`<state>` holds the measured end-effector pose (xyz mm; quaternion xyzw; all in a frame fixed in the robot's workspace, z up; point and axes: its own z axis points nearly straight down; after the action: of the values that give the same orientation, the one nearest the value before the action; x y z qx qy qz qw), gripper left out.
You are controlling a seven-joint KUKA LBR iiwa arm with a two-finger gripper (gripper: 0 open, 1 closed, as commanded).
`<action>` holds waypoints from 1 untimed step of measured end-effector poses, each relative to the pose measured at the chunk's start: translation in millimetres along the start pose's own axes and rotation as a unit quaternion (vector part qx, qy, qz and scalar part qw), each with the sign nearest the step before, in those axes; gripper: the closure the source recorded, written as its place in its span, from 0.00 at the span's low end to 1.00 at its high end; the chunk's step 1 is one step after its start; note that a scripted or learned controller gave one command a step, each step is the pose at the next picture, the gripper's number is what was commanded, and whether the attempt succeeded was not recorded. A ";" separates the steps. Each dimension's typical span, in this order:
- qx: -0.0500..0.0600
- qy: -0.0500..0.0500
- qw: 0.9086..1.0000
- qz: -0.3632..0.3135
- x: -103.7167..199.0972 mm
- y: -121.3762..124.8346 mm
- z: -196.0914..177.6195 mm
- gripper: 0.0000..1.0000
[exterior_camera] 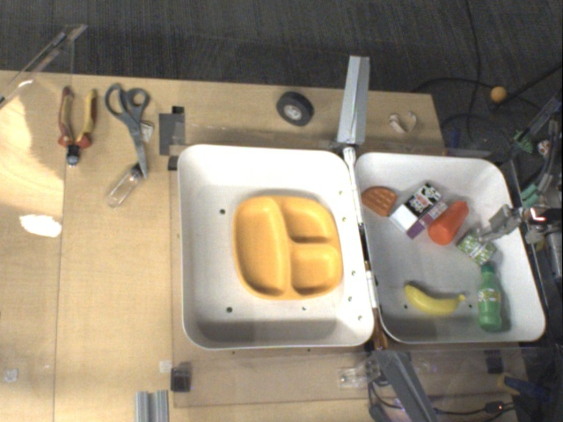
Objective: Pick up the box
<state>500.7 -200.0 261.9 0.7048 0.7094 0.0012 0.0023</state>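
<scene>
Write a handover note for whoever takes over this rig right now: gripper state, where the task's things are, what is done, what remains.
Gripper: at the right bin's right edge, over a small green-patterned packet; nothing seen held.
Box: white with a dark patterned top, lying in the right bin between the brown oval item and the orange-red item.
Also there: banana, green bottle. Left bin holds a yellow divided tray.
Done: nothing.
Left: reach the box, grasp, lift.

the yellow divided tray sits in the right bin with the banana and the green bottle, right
No. In the camera view the yellow divided tray sits in the left bin. The banana and the green bottle are in the right bin.
</scene>
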 end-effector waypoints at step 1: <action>0.000 0.000 0.999 0.037 58.3 70.9 20.9 0.00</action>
<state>571.4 -141.3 241.3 0.7303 0.6831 0.0013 0.0017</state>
